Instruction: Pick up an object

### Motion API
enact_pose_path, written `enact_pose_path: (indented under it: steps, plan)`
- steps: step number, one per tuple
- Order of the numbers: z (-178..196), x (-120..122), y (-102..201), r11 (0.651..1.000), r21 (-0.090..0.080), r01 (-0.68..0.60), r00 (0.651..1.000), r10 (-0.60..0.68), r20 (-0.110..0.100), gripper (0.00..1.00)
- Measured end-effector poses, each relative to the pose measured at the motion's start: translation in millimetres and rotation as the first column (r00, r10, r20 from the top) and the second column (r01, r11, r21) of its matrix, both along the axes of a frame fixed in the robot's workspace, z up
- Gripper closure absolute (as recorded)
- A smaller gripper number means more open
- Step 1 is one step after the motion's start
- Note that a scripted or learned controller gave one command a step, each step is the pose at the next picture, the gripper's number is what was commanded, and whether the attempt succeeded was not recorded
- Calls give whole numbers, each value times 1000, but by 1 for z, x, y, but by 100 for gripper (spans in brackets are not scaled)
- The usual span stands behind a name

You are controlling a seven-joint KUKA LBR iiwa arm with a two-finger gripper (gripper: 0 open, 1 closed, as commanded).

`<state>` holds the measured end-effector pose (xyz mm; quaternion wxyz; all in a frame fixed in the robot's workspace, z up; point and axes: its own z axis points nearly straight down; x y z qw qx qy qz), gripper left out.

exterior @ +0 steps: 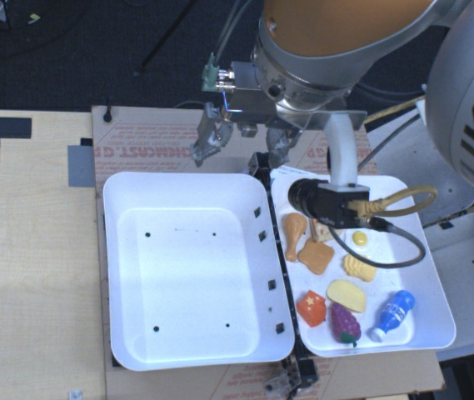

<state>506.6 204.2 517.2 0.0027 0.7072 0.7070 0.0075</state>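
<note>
Two white bins, seven toy foods, one blue bottle, end effector open, empty

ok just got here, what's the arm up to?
The arm's gripper sits above the far rim between the two bins, fingers spread, nothing between them. Every toy lies in the right bin: a drumstick, a red piece, a purple one, a blue bottle, some yellow bits. Nothing picked up yet.
</note>
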Motion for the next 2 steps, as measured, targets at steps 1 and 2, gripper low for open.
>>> enact_pose_path:
  steps: [1, 2]
  plan:
    - [-1, -1, 3, 1000, -9, -9, 1000, 9, -20, 100]
    - [9, -32, 17, 1000, -7, -2, 1000, 2, -18, 100]
